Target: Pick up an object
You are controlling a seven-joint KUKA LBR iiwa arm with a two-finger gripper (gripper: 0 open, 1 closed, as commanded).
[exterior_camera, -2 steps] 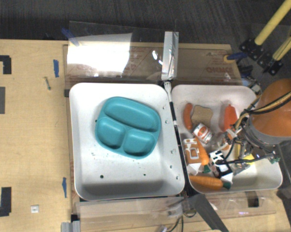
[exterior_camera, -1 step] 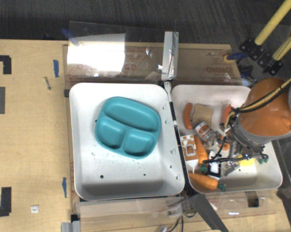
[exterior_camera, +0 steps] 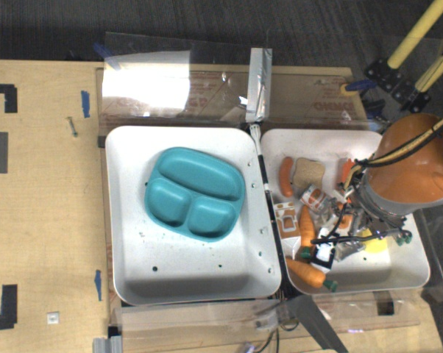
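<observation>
Nearest me, along the front edge of the right bin point(exterior_camera: 416, 274), lies a carrot point(exterior_camera: 307, 272), with another carrot point(exterior_camera: 307, 226) upright beside it, a small sausage point(exterior_camera: 286, 176), a tan block point(exterior_camera: 308, 173) and a yellow piece point(exterior_camera: 376, 245) crowded close. From my seat I judge the clutter the main risk: the gripper point(exterior_camera: 338, 235) may nudge neighbours aside or close on two things at once, and a smooth carrot could slip out. My arm point(exterior_camera: 405, 169) reaches in from the right, bent low over that bin, wrist pointing down into the pile. I cannot tell how the gripper stands. A teal divided plate point(exterior_camera: 196, 192) sits alone in the left bin point(exterior_camera: 126, 153).
</observation>
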